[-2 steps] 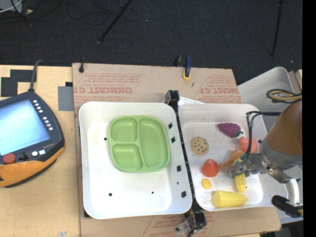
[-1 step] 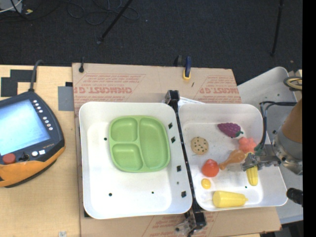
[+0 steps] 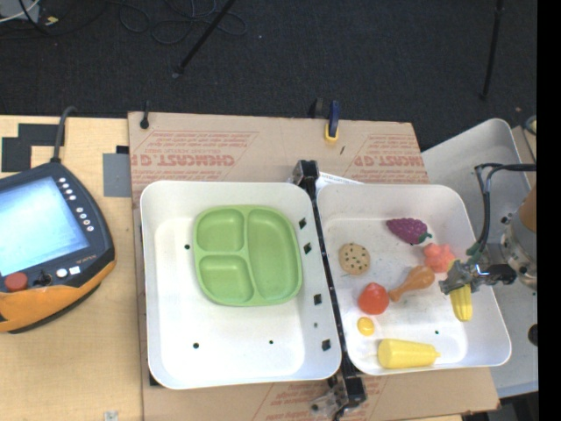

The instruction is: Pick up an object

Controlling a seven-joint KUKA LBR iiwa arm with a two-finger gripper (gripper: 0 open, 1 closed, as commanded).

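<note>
The right bin holds several toy foods: purple grapes, a cookie, a red tomato, a brown drumstick, an orange-pink strawberry, a small yellow ball, a yellow wedge and a small corn cob. My gripper hangs low at the bin's right side, just above the corn cob and right of the drumstick's thick end. Nothing is visibly held.
The left bin holds a green divided plate. A teach pendant lies on the bench at far left. A black divider runs between the bins. The arm's wrist and cables stand over the right bin's rim.
</note>
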